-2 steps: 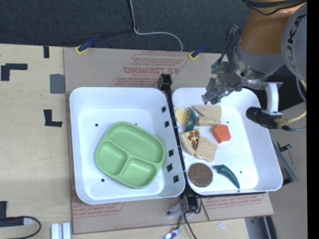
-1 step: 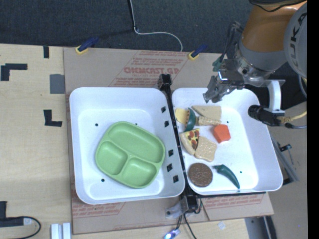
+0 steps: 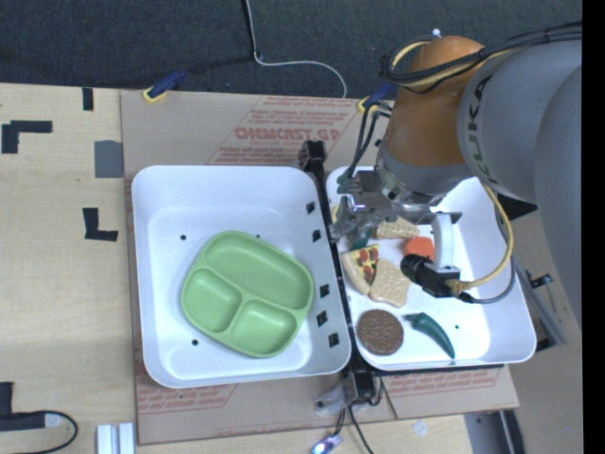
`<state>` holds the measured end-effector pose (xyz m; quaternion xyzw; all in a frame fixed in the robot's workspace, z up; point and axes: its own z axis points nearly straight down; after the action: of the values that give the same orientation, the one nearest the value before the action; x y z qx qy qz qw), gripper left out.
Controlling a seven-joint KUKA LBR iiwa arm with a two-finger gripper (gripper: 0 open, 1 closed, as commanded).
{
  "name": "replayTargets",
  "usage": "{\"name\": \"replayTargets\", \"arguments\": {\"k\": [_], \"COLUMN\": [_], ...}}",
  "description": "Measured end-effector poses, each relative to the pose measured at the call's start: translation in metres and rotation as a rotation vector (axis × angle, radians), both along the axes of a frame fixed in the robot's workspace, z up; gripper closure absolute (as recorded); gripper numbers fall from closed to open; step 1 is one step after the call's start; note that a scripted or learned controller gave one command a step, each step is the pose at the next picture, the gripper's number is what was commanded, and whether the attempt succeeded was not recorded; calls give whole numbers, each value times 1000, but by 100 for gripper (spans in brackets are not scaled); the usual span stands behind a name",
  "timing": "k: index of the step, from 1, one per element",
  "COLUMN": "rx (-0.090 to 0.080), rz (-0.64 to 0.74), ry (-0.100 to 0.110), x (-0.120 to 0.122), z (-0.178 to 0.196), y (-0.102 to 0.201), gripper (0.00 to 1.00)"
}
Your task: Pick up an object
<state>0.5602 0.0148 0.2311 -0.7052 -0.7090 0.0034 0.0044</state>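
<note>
**benchwatcher:** ok so starting at the left, what's sitting in the left bin (image 3: 156, 197)?

**toybin_tom:** just one thing, a light green divided plate (image 3: 247, 293) with three compartments, lying flat and a bit turned, closer to the near wall than the far one. The bins sit on a cardboard sheet (image 3: 284, 130) on the bench (image 3: 57, 253).

**benchwatcher:** and past the divider?

**toybin_tom:** the right bin (image 3: 510, 343) has all the toy food. Along its left side there's a pizza slice (image 3: 362, 264) with red bits on top, and just beside it a tan cracker-ish piece (image 3: 389, 284), the two look like they're touching. Nearer the camera is a round brown cookie (image 3: 380, 331), then a dark green chili pepper (image 3: 432, 332) right next to it. Further back there's a pale slab (image 3: 398, 229) and a small orange thing (image 3: 419, 247), partly hidden by the arm.

**benchwatcher:** the gripper?

**toybin_tom:** the gripper (image 3: 352, 218) is down low in the far left part of the right bin, right above the pizza slice. It's all dark metal from this angle, so I can't tell if it's open or closed, and I don't see anything held in it.
</note>
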Motion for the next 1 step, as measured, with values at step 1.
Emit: {"name": "replayTargets", "arguments": {"k": [1], "rx": [-1], "rz": [-5], "ry": [5], "x": [-82], "z": [-51], "y": [5], "gripper": [100]}}
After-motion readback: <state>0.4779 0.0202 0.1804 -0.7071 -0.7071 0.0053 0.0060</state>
